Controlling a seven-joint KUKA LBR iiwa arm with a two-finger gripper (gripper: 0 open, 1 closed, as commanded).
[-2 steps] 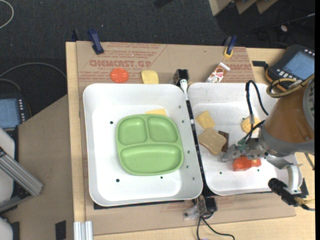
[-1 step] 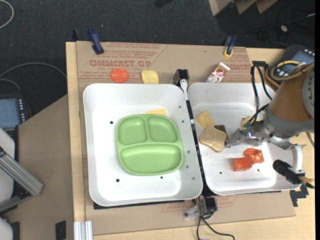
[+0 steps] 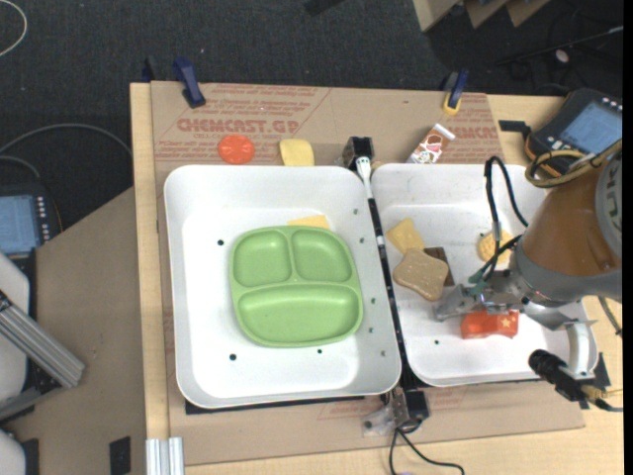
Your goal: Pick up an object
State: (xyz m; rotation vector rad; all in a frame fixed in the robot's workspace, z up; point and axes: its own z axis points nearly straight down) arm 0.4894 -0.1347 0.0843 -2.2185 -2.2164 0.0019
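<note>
Where arm dips into right bin [image 3: 435, 369] | red obj [image 3: 490, 324] — long axis left-right | fingers [image 3: 465, 305] — state can't tell

We see two white bins [image 3: 198, 265]. One has a green plate [image 3: 295, 287] with a yellow piece [image 3: 309, 222] poking out. The other has brown toast [image 3: 420, 275], a yellow wedge [image 3: 404, 236] and a red thing [image 3: 490, 324].

Arm [image 3: 579, 236] cut by right edge; gripper [image 3: 475, 300] blurred.
</note>
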